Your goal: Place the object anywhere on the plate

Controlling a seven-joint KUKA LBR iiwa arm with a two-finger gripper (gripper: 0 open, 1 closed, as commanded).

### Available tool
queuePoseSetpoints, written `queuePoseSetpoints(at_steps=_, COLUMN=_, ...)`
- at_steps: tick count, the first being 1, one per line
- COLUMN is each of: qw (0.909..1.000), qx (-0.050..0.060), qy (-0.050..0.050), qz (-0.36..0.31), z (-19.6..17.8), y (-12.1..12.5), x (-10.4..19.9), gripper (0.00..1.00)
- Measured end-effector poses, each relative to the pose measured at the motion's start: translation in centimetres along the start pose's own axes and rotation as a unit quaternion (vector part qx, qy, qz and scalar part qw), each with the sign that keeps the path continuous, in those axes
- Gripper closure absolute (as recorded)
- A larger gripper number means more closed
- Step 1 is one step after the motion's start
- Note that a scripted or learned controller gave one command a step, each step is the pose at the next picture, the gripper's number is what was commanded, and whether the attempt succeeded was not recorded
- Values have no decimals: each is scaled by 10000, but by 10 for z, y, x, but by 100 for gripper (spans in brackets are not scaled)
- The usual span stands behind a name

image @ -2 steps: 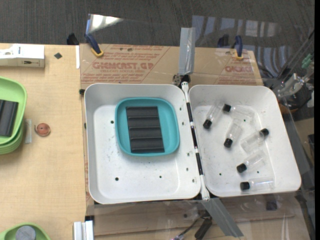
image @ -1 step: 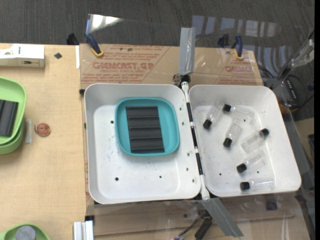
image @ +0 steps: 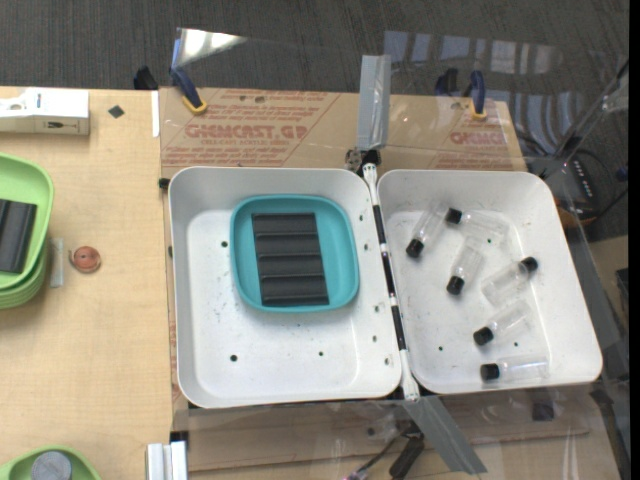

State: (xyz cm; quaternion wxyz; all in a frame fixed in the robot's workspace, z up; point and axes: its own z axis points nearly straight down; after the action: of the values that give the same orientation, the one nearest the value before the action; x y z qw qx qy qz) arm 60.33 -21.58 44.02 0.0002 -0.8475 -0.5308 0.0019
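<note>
Here the teal plate [image: 295, 253] (left bin [image: 200, 348]) sits apart from 6 vials [image: 462, 268] in the right bin [image: 570, 268]

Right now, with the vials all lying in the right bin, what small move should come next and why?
Probably bring the arm over the right bin above one clear vial. The vials lie scattered there, and the teal plate in the left bin carries none yet.
</note>
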Motion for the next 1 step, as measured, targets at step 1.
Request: queuePoseSetpoints(at_steps=1, qw=9984, qx=13, qy=-3, qz=564, z=1, y=-7, x=2, gripper=0)
